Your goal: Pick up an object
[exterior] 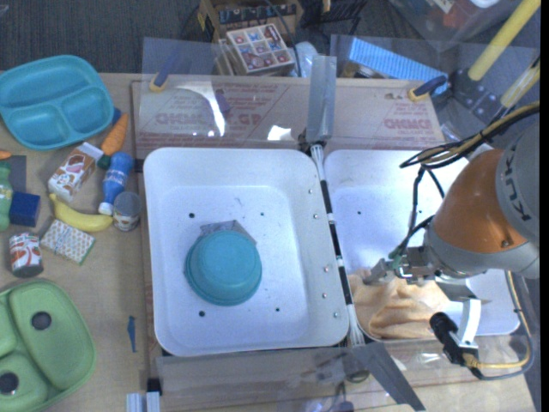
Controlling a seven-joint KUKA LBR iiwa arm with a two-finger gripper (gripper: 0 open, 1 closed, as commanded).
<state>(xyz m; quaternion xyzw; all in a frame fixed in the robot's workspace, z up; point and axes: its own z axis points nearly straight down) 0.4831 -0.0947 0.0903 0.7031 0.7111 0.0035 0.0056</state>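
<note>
My end effector (396,269) sits low in the right bin (377,183), near its front left corner, right over the cloth (399,307). Whether it is apart or together I cannot tell; my wrist hides it. Orange band (476,204) above the wrist, arm coming in from the right.

Cloth: one, tan-beige, soft and crumpled into folds, bunched against the front wall of the right bin, left part touching the divider side.

Left bin (167,187): one teal bowl (224,267), upside down, front of centre, with a small grey scrap (221,228) just behind it.

Bins: two, white, side by side.

On the bench (120,316) left of the bins: one blue divided tray (56,99), one green tray (39,342), one banana (79,215), one carrot (116,133), one blue bottle (116,178), one small carton (73,170), one can (26,254).
</note>
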